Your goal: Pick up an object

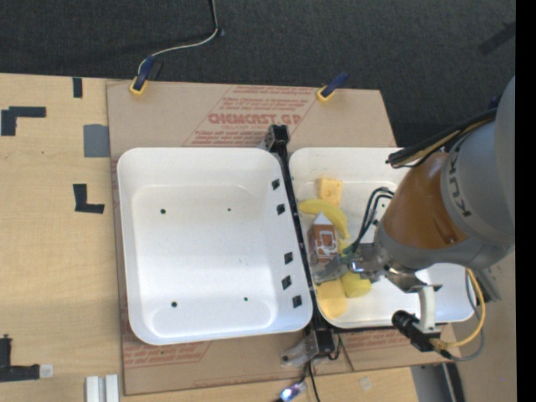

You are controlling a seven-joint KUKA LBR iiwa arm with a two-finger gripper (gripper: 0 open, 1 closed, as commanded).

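The arm reaches in from the right and its gripper (350, 268) is down in the right bin (377, 162), among a small pile of objects near the bin's left wall. In the pile lie a yellow banana (327, 213), a pale yellow block (331, 190), a clear packet with a brown label (324, 241), a yellow-green piece (355, 286) and another pale yellow piece (332, 303). The gripper's tip is just above the yellow-green piece and beside the packet. The wrist hides the fingertips.
The left bin (205, 245) is beside it, across a black divider (289, 224). Both bins rest on a cardboard sheet (243, 115) held by clamps. A black cable (381, 203) loops by the wrist.
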